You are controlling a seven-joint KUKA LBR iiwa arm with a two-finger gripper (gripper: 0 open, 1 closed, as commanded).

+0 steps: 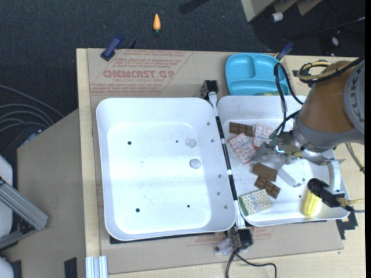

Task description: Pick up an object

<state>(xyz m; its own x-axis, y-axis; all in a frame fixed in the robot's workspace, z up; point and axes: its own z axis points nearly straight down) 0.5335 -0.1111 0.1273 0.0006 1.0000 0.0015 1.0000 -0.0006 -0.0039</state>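
Several brown bars [264,170] just beside claw [271,149] in right bin [290,216]; claw grip state unclear.

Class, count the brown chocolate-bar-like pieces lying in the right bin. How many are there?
3. One brown piece lies near the bin's far left, one in the middle below the gripper, one just nearer the camera. The arm may hide more.
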